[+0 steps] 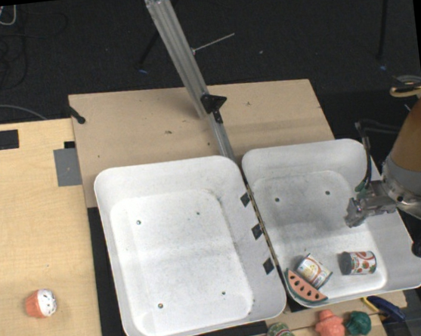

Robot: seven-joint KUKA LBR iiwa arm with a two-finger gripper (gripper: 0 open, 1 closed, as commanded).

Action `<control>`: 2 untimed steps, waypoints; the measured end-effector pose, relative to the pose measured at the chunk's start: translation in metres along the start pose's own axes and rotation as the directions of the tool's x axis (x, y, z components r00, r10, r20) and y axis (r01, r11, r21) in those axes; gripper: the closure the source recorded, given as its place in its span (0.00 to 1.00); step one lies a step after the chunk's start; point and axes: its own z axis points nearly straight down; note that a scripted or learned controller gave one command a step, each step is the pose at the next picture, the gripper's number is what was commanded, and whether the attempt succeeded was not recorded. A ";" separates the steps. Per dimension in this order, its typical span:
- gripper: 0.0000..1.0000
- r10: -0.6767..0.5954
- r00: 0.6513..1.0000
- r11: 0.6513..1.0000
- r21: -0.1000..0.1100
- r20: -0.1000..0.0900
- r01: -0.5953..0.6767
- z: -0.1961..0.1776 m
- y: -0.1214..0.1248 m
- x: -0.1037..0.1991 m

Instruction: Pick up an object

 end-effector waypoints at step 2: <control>1.00 -0.006 1.000 1.000 -0.007 0.003 0.006 -0.106 -0.004 -0.003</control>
